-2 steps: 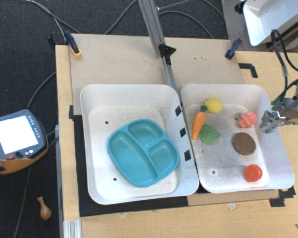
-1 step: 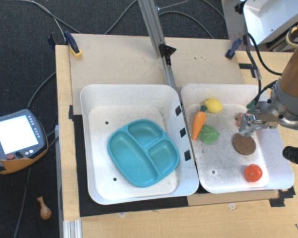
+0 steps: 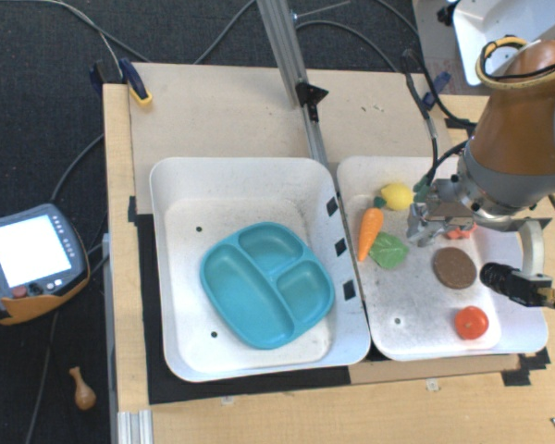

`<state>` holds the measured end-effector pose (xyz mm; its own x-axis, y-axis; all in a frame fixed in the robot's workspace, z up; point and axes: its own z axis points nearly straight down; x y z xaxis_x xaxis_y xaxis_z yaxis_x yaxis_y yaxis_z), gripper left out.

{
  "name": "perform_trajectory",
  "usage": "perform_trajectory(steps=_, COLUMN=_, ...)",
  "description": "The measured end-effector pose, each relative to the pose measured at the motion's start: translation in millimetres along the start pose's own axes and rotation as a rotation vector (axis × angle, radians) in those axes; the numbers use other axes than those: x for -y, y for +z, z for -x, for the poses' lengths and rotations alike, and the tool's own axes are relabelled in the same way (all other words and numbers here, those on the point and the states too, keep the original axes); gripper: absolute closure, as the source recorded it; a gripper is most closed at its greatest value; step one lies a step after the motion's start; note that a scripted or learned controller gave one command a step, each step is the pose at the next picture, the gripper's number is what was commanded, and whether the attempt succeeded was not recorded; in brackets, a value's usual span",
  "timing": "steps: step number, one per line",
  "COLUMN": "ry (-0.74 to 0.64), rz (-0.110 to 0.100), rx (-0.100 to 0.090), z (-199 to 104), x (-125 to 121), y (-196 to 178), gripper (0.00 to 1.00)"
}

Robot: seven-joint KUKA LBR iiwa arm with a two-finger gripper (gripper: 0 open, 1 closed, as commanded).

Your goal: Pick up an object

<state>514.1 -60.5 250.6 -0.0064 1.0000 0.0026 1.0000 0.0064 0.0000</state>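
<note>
The right bin [image 3: 416, 336] holds a yellow lemon [image 3: 395, 197], an orange carrot [image 3: 370, 232], a green leafy piece [image 3: 388, 251], a brown round disc [image 3: 454, 268] and a red tomato [image 3: 471, 322]. My gripper [image 3: 425, 226] hangs low over that bin, just right of the lemon and the green piece and above-left of the brown disc. A small reddish item [image 3: 459, 234] peeks out beside the gripper body, partly hidden. I see nothing clearly held. The left bin [image 3: 176, 248] carries a blue divided plate [image 3: 268, 285].
A slanted metal pole [image 3: 282, 35] runs down to the gap between the bins. Cables trail over the bench back and near the wrist. A black fitting [image 3: 513, 283] juts over the right bin's edge. A teach pendant [image 3: 28, 257] lies off the bench, left.
</note>
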Motion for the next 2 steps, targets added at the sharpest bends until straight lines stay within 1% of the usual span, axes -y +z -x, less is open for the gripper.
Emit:
perform_trajectory(steps=1, ry=0.0, rz=-0.002, rx=-0.001, z=-57.5, x=4.6, y=5.7, gripper=1.0)
perform_trajectory(steps=2, ry=0.001, rz=-0.004, rx=0.0, z=-107.8, x=4.5, y=18.9, gripper=1.0)
